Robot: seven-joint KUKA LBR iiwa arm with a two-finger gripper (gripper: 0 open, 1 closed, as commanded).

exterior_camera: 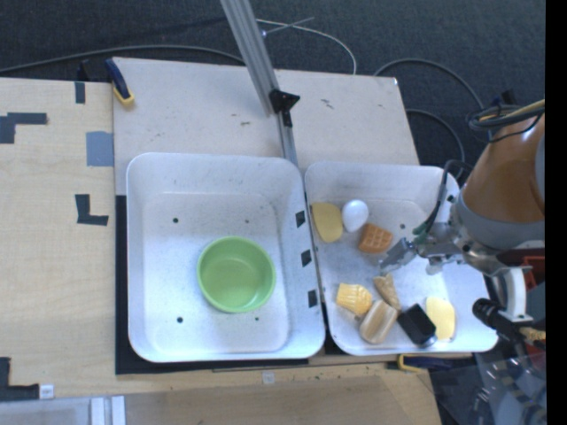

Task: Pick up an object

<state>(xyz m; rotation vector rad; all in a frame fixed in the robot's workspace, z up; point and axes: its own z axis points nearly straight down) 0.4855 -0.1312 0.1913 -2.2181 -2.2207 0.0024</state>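
My gripper [400, 253] hangs low over the middle of the right bin [390, 180], reaching in from the right under the grey and orange arm [500, 189]. It sits just right of an orange waffle piece [376, 238] and above a small brown piece [386, 289]. A yellow wedge [327, 221] and a white egg [355, 213] lie further left. Along the bin's front lie a yellow ridged piece [353, 298], a tan bread roll [378, 321], a black block [415, 324] and a pale yellow piece [441, 317]. Nothing shows in the gripper's grasp.
The left bin [142, 237] holds a green bowl [236, 274]. A grey pole [252, 42] slants down to the wall between the bins. Cables [425, 69] trail on the dark floor behind the bench. A yellow and blue clamp [120, 82] lies at the bench's back left.
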